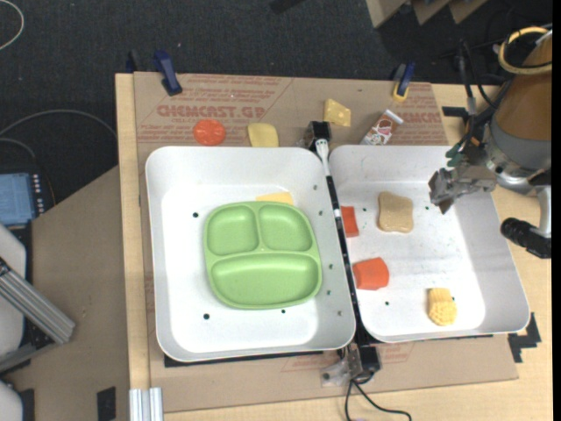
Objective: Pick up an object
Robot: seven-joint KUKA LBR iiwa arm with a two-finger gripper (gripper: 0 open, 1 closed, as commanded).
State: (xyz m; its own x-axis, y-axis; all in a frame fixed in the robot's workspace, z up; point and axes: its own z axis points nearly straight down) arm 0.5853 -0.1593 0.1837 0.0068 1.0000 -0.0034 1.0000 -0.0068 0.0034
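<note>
behind the 2 bins, on the brown cardboard sheet [219, 103] printed with red lettering, lie an orange round piece [209, 132], a pale yellow piece [262, 135], a yellow wedge [337, 112] and a red-and-white packet [382, 128]. 2 blue clamps [166, 72] [402, 80] grip the sheet's far edge. a black clip [318, 133] sits where the bins meet. dark carpet [70, 24] surrounds the desk, with a blue screen [14, 198] at left.

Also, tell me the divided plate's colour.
Light green; the divided plate shows best in the camera view.
</note>
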